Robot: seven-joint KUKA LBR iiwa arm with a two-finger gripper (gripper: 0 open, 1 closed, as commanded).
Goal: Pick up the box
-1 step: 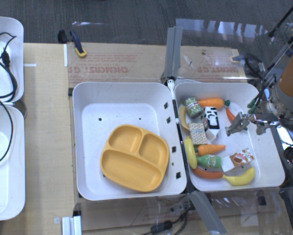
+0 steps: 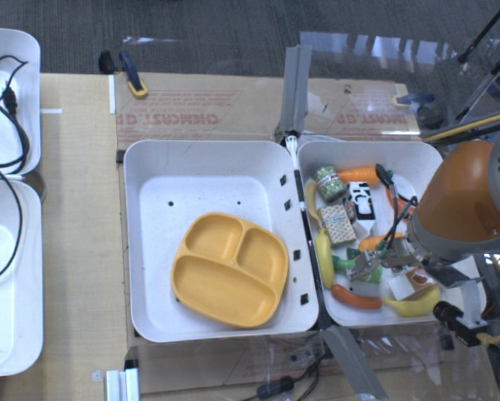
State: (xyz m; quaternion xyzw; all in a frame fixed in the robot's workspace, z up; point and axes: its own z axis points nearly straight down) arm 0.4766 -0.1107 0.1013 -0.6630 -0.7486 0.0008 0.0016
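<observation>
Box [image 2: 337,223] lies in the right bin [image 2: 426,150], between a green can [image 2: 329,183] and a yellow banana [image 2: 324,259]. Tool [image 2: 369,266] sits low just right of it among toys; whether it is apart or together cannot be told. A yellow plate [image 2: 231,268] fills the left bin [image 2: 150,224].

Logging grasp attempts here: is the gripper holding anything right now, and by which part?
It cannot be told. The gripper is low in the right bin among the clutter, near the box, but no item is visibly between its fingers.
</observation>
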